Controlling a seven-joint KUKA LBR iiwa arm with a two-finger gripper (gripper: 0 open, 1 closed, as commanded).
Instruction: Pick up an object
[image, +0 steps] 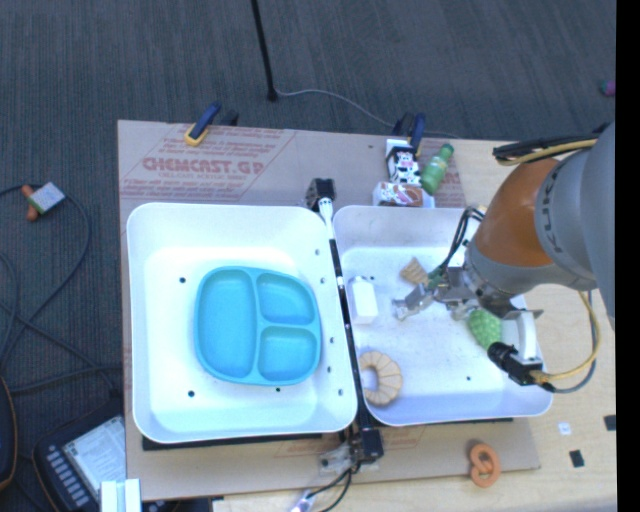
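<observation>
A: Where is the grey two-finger gripper (408, 304)?

B: Low inside the right-hand shallow white bin (440, 225), reaching in from the right on the grey arm with its orange band (515, 220). The metal fingertips point toward the bin's left wall.

A: Open or closed?

B: The fingers stand slightly spread at the tips, with bare white bin floor between them. Nothing sits in the gap.

A: What lies nearest to it?

B: A small tan wedge-shaped block (414, 270) sits just above the fingertips, near but apart from them. A white rectangular block (362, 299) lies just left of the tips, against the bin's left wall. Whether it touches the fingertips is too fine to judge.

A: And behind the fingers?

B: A bright green bumpy object (486, 326) lies just below the wrist, partly hidden by the gripper body. It sits behind the fingertips, not between them.

A: Anything further off?

B: A tan ring-shaped object like a doughnut (380, 376) lies below and left of the gripper, at the bin's lower left corner, well apart from the fingers.

A: The other bin?

B: The left-hand shallow white bin (160, 240), far left of the gripper, holds a light blue three-compartment plastic plate (255, 325).
</observation>
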